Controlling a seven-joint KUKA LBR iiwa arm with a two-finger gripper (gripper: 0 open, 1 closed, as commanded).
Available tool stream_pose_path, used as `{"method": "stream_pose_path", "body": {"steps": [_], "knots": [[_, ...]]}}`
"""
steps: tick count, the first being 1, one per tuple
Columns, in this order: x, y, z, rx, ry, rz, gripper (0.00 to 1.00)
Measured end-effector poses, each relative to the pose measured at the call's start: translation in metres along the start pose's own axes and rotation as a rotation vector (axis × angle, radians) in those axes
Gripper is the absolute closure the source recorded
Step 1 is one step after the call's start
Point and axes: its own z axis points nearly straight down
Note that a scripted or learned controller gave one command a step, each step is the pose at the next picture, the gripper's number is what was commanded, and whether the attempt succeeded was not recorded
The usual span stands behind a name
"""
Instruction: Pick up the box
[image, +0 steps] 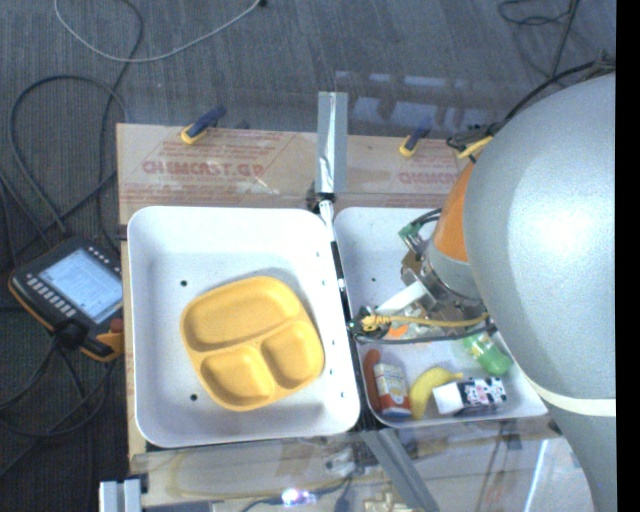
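Hand (415, 290) low in right bin (385, 240), fingers' state unclear; box (478, 395) lies apart, beside banana (432, 385).

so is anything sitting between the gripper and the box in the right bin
Hard to say: the arm hides the gripper. The box lies at the right bin's near edge, the banana touching its left and a green object just behind.

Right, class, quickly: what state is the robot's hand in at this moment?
Hand: low over the right bin, mostly hidden under the arm; open, closed or holding something cannot be told.
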Motion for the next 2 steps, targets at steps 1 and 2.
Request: {"method": "stream_pose_path", "body": {"steps": [1, 2], "knots": [[-0.0073, -0.0436, 0.0004, 0.001, -0.002, 0.174, 1.0], [-0.0075, -0.0441, -0.0042, 0.0, -0.013, 0.169, 1.0]]}}
